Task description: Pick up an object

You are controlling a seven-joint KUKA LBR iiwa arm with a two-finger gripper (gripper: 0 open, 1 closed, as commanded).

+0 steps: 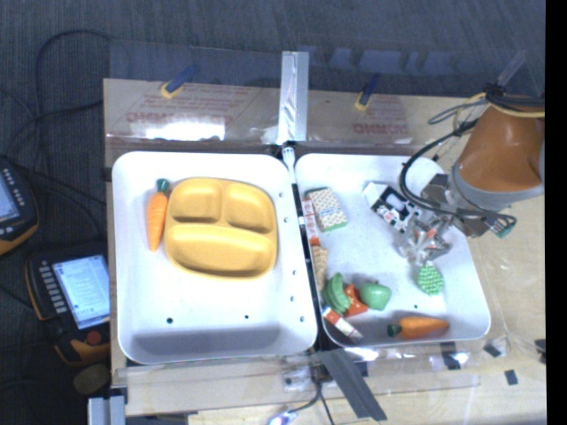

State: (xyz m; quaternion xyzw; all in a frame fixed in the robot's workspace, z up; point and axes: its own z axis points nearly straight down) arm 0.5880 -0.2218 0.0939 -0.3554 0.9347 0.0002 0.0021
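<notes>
Camera view: two bins [124,237], two carrots [157,219], one yellow tray [221,227] are seen; the gripper's [425,242] state cannot be told.

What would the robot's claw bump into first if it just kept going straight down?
Probably the right bin's white floor; the gripper points down just above the green ball, though depth is unclear.

- bins [213,330]: smooth, glossy white plastic;
- yellow tray [221,227]: smooth plastic, soft sheen;
- carrot [157,219]: matt orange plastic;
- table [523,326]: pale matt wood;
- floor [266,11]: rough dark carpet
</notes>
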